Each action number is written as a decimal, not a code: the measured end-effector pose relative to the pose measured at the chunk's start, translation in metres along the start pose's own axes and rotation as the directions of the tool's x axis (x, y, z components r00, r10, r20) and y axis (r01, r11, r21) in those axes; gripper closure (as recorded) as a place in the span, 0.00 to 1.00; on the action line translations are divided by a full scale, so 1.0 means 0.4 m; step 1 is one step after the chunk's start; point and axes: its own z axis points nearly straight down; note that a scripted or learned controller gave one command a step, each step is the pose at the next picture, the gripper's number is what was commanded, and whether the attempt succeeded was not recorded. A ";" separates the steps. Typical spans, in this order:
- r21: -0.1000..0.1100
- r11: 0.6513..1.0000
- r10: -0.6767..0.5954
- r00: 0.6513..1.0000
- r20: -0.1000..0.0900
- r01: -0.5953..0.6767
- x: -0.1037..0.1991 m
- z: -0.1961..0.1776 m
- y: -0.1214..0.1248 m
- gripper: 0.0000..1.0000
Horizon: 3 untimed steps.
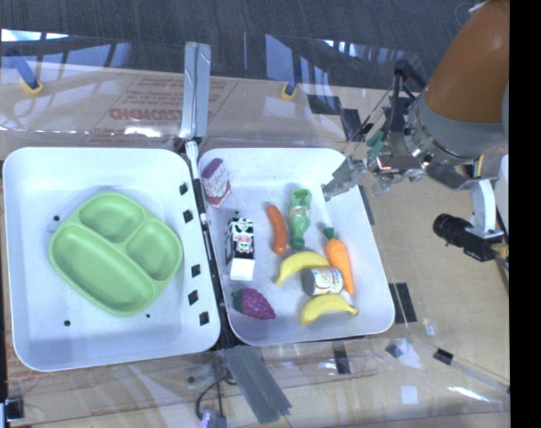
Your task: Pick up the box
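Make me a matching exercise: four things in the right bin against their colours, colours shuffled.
Things:
1. box
2. bottle
3. grapes
4. carrot

Colours:
A. purple
B. orange
C. black and white
D. green

Pairs: 1-C, 2-D, 3-A, 4-B

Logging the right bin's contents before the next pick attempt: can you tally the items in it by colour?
Yellow: 2, both bananas
Orange: 2, the carrots
Green: 1, the bottle
Purple: 1, the grapes
Black and white: 1, the cow-print box
White with red label: 1, the cup
Other: 1, the can
Total: 9
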 end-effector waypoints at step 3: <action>0.003 0.967 0.254 0.967 -0.001 -0.254 0.100 0.280 0.216 0.00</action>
